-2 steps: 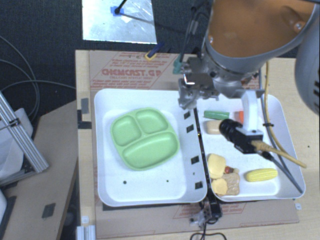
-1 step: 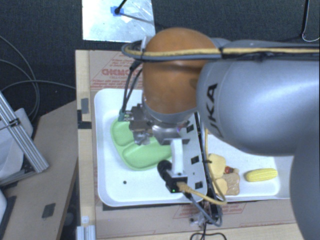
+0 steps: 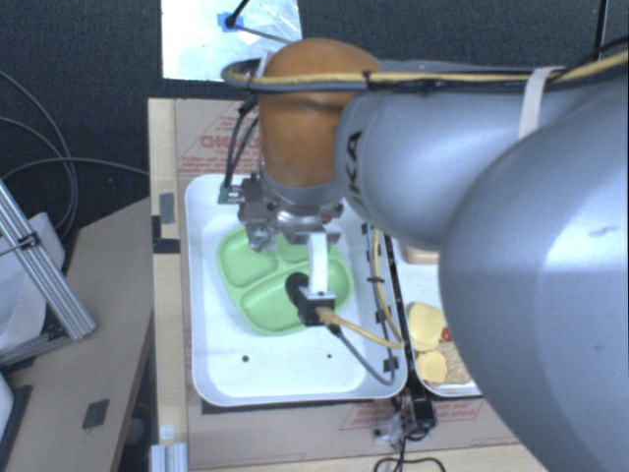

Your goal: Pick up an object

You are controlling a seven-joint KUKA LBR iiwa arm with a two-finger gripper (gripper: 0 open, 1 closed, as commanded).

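A light green divided plate (image 3: 257, 283) lies in the left white bin (image 3: 295, 377), toward its middle. My gripper (image 3: 280, 236) hangs directly over the plate's far part, its wrist and orange band covering the plate's upper edge. In the right bin (image 3: 447, 389), pale yellow round pieces (image 3: 425, 324) and a beige piece with a red spot (image 3: 440, 364) show at the near left corner, the rest hidden under the arm.
The large grey arm covers most of the right bin and the right side of the view. A cardboard sheet (image 3: 201, 131) lies under the bins. A metal frame (image 3: 44, 283) stands at the left on a tan table.
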